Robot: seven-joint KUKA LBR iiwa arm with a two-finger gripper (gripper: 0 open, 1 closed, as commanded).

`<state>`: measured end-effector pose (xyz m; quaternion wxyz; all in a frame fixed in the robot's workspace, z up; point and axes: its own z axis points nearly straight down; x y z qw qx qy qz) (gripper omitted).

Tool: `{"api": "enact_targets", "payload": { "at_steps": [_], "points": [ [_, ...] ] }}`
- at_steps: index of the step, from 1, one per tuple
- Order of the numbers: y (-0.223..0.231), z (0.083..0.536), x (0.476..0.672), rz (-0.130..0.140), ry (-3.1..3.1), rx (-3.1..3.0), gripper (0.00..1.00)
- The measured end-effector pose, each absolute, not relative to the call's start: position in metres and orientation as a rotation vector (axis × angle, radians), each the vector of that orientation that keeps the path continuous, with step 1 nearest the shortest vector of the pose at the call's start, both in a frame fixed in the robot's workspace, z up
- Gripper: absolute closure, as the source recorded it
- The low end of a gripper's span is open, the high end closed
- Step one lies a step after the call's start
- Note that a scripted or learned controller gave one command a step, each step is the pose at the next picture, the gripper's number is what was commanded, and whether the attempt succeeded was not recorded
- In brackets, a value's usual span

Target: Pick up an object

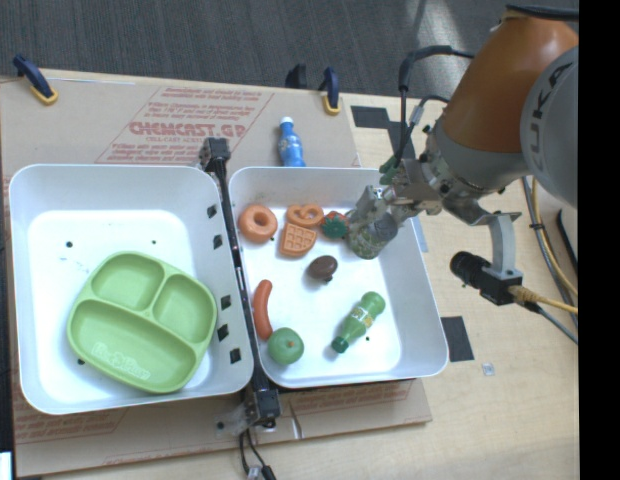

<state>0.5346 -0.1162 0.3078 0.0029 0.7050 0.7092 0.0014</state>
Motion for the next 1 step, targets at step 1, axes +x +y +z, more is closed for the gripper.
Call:
{"api": "enact_targets", "payload": {
  "at_steps": [1],
  "points": [
    [-0.0446,0.2567,0.4765,0.0,2.229,2.215,1.0]
  ]
}}
